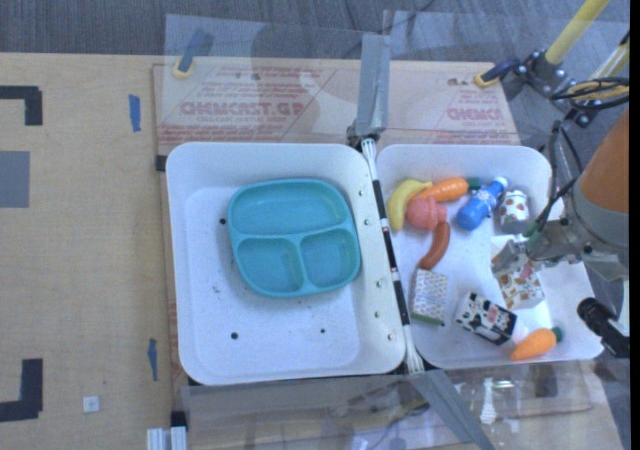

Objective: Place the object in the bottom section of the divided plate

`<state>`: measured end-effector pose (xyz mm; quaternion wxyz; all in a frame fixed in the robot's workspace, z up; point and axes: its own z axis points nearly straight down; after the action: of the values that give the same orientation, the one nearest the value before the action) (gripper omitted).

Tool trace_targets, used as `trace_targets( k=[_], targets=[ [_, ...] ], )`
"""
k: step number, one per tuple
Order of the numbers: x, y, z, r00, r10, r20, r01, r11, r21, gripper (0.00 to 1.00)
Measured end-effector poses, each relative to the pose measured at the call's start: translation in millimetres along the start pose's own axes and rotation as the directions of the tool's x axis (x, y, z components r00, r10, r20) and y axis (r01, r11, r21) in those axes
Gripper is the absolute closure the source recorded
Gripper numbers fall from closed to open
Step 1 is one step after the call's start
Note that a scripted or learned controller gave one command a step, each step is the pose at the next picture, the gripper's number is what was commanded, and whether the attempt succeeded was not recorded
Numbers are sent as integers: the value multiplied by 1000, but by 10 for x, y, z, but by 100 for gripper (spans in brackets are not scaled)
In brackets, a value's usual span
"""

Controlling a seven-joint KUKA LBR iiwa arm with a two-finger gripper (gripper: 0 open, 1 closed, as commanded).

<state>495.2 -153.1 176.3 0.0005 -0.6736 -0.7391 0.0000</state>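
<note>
Pretty much nothing is done yet, going by how things lie. Nearest the camera in the right bin [570, 318] sit a carrot [533, 343], a small black-and-white carton [486, 318] and a speckled packet [431, 294], with a patterned pouch [519, 284] just beside the gripper [522, 250]. The gripper hangs low over that pouch, no way to tell how it's set, and nothing is visibly caught in it. Further back are a sausage [436, 246], a pink toy [427, 213], a banana [402, 200], another carrot [447, 188], a blue bottle [481, 203] and a little jar [513, 206]. Over in the left bin [200, 338], the teal divided plate [292, 236] has nothing in any section, so the whole pick, carry and drop into the bottom section is left.
</note>
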Motion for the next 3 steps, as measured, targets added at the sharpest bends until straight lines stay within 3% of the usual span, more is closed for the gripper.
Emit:
trace_targets(
  k=[1, 2, 3],
  targets=[
    [662, 742, -76, 995, -100, 2, 100, 995, -2, 100],
    [1591, 936, -75, 987, -160, 2, 160, 987, -2, 100],
    [2543, 1575, 501, 961, -278, 3, 278, 960, -10, 100]
  ],
)
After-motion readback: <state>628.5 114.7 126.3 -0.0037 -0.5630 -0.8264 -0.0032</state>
